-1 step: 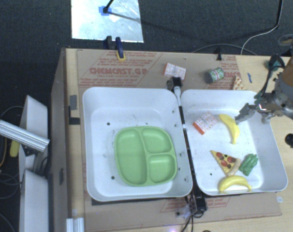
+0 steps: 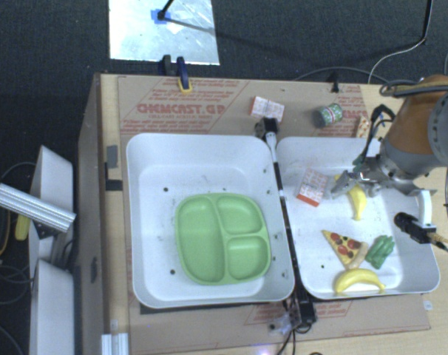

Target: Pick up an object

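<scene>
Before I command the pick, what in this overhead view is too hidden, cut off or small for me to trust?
- Gripper: small and blurred above the upper banana; grip state and contact unreadable.
- Arm: cut off by the right edge.
- Small packet in the right bin: print too small to read.
- Green toy: shape too small to identify.

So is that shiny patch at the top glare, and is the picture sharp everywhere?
In the camera view, the silvery sheet on the dark floor throws back bright glare; the bins are evenly lit with soft, faint shadows; the green plate looks crisp, while the end effector above the yellow piece looks slightly smeared.
</scene>
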`<state>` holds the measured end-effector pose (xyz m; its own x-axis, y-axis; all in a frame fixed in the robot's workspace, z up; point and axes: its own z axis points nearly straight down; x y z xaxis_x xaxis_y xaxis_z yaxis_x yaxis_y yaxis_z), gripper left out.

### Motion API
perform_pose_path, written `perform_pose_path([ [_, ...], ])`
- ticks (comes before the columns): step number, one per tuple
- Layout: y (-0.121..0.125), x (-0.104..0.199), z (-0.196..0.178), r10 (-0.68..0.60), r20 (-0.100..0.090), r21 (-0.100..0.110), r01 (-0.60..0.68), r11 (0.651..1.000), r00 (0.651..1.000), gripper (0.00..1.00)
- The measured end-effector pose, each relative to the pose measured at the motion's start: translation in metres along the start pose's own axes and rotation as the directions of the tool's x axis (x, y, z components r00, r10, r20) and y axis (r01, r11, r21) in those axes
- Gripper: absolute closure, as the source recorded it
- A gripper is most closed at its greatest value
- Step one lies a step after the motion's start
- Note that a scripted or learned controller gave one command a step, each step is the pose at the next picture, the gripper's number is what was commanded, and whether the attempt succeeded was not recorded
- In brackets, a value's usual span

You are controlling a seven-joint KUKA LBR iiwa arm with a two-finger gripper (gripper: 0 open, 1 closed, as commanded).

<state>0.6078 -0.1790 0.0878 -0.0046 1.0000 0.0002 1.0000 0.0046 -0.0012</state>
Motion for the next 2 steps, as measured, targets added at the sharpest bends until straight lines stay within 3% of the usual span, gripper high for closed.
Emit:
perform_pose_path([
  [1,0.002,0.000,-0.012,-0.002,0.002,-0.006,0.002,1.000,1.000,1.00],
  [2,0.005,0.099,-0.098,0.000,0.000,-0.005,0.000,1.000,1.000,1.00],
])
